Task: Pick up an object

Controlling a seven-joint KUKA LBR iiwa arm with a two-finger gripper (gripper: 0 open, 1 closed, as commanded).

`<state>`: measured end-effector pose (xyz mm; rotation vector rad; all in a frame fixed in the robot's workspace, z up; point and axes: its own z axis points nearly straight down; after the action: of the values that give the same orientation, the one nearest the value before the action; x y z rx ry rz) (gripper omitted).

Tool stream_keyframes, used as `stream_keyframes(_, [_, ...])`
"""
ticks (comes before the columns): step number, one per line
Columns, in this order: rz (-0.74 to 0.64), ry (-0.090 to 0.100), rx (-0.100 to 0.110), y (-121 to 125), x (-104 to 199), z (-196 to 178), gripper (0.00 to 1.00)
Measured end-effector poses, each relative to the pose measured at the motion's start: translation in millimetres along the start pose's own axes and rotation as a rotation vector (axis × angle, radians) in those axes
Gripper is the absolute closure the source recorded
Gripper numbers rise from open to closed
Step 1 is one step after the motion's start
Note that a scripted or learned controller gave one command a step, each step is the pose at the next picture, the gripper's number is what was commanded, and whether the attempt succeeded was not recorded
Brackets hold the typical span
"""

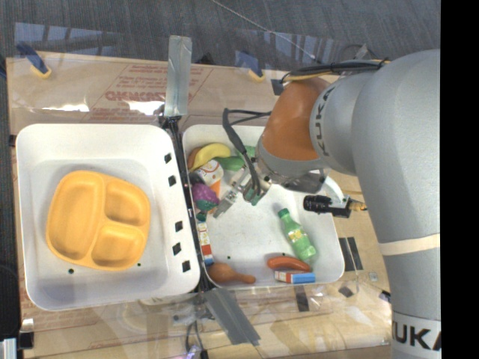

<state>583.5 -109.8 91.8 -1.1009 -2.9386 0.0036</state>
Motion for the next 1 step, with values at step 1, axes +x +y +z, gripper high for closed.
stream_keyframes(1, [0.339,0.001,0.004,2.6,10.4,0.4,0.0])
